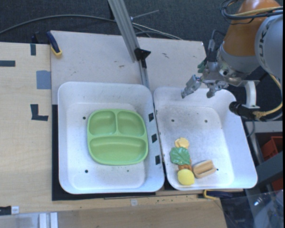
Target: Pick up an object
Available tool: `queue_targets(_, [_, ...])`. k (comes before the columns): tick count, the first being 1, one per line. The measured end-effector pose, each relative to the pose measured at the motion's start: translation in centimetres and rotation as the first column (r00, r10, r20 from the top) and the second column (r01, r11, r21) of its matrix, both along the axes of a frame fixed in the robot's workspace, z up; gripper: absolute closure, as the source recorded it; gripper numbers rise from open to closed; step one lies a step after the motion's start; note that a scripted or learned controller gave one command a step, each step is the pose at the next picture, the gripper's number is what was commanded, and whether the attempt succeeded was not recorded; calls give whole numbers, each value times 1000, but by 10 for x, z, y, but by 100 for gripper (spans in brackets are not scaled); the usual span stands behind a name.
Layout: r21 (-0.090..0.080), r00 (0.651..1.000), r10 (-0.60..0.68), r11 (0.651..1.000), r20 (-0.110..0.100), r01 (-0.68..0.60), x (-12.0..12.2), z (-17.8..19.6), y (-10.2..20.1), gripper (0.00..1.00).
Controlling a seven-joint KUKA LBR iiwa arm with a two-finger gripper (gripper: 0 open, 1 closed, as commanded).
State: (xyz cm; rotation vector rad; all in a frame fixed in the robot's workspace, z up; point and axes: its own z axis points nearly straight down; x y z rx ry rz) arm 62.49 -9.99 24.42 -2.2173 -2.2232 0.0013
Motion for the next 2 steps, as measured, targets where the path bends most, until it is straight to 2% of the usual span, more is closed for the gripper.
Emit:
queue_targets(1, [0, 1000, 0, 1000, 0, 0, 0, 0, 0, 0])
queue_targets(2, [-1, 1000, -1, 1000, -4, 1, -2, -48, 8, 0])
